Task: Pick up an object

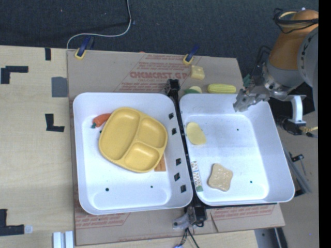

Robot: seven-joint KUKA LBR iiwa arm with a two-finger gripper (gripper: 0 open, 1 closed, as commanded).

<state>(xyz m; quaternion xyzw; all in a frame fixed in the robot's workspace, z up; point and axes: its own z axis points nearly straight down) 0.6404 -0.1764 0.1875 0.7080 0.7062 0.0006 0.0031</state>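
Two white bins are sitting on our desk [31, 138]; we are hovering our end effector [242, 103] over the right bin's [258, 143] far rim, grip state unclear. Nearest, down-left inside, the pale yellow piece [196, 134] is lying.

Two white bins sit side by side, the left bin [83, 154] at nine o'clock and the right bin [269, 154] at three. The left one holds one yellow divided plate [133, 139] and one orange carrot-like piece [101, 119]; the right holds one pale yellow slice [196, 134] and one tan cracker [220, 177]. At twelve o'clock, outside the bins, lie one yellow block [197, 73], one corn cob [221, 89] and one green-and-white piece [193, 90].
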